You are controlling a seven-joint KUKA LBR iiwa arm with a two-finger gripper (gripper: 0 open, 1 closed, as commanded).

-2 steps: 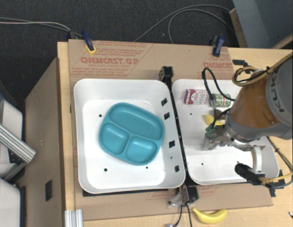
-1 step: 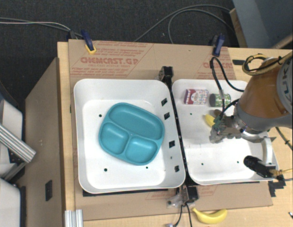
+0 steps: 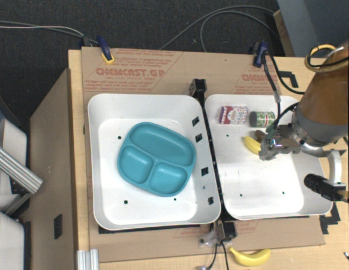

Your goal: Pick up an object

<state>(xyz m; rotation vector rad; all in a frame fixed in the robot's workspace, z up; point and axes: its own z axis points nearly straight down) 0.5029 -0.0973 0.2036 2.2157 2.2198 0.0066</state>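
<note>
I've got the hand [image 3: 268, 149] low in the right white bin [image 3: 276, 198], at the yellow banana [image 3: 251, 145] w/ its end beside it; can't tell grip state

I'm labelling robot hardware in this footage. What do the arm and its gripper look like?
The arm is a bulky rounded body, orange-brown on top and grey lower down. A black cable trails along it. The gripper is small, dark grey metal, with a green spot near its base.
</note>
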